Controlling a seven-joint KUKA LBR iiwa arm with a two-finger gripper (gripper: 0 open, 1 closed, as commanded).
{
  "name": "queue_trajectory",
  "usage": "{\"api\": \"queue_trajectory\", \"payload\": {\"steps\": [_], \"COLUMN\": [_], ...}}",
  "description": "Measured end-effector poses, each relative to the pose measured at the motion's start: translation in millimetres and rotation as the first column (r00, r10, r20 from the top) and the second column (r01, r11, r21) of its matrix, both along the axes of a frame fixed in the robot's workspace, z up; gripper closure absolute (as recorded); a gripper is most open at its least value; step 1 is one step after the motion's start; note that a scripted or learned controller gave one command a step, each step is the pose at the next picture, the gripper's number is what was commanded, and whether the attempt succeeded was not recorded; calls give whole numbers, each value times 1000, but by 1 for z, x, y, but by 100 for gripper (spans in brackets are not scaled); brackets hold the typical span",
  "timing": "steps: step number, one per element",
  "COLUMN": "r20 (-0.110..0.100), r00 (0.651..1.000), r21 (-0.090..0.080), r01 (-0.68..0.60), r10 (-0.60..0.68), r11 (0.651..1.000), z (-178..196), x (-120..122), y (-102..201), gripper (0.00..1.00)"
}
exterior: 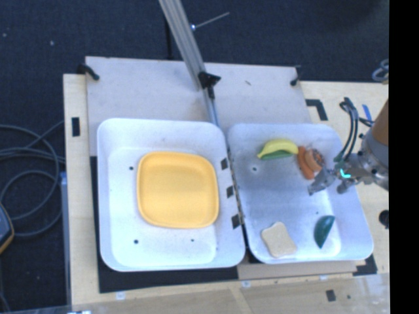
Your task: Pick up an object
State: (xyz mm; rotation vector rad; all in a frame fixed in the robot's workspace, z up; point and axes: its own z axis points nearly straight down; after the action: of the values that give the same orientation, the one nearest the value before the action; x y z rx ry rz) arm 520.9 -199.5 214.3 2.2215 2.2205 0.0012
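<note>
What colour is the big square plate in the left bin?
The plate is yellow-orange, seen clearly in the camera view.

Banana (pixel 277 149): yellow with a green side, curved, lying flat, up and left of the gripper (pixel 330 185).
Orange item (pixel 309 161): lumpy, reddish-orange, touching the banana's right end, just up-left of the gripper.
Green piece (pixel 323 230): dark, leaf-shaped, tilted, below the gripper.
Tan slice (pixel 279 239): bread-like, flat, below and left, near the green piece.
</note>
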Motion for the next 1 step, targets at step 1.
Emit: {"api": "queue_trajectory", "payload": {"steps": [1], "r20": [0], "r00": [1000], "r21": [0], "r01": [0], "r10": [0], "r11": [1000], "z": [0], "x": [0], "y": [0], "gripper": [0]}}
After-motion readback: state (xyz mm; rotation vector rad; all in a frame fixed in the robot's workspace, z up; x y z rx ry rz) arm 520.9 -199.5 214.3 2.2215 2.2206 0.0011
